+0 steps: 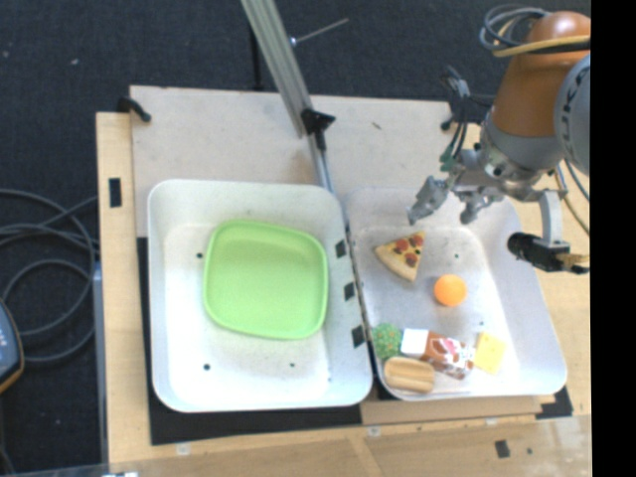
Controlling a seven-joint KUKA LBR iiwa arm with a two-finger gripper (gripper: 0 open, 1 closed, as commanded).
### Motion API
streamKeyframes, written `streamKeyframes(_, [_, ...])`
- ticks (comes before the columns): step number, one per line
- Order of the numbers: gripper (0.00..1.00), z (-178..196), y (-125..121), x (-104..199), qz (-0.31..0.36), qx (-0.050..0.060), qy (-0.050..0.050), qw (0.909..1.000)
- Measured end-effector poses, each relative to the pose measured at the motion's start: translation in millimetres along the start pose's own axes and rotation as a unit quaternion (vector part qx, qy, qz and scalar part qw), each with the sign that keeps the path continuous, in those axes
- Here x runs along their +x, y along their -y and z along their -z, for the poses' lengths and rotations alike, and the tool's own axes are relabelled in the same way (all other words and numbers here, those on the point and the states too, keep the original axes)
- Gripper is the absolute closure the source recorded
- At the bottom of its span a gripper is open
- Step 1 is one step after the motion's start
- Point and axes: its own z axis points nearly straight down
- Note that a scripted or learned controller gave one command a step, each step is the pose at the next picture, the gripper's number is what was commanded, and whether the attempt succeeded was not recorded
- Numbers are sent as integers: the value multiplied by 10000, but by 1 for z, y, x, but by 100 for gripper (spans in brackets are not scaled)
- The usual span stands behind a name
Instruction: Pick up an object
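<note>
The hand (449, 203) hangs spread and empty above the pizza slice (401, 254). Probably lining up to descend on it

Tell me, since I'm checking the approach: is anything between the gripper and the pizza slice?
Nothing visible. The gripper hangs open above the right bin's far end, and the pizza slice lies just below it, apart from the orange ball.

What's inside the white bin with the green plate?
Just the green plate, lying flat in the left bin. Whatever might be under the plate is covered, so I can't tell.
</note>
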Motion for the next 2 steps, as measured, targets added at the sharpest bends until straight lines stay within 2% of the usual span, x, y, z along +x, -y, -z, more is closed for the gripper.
streamKeyframes(1, [0,-67,0,-1,-3,8,-2,10000])
streamKeyframes(2, [0,-116,6,-3,-4,0,-1,10000])
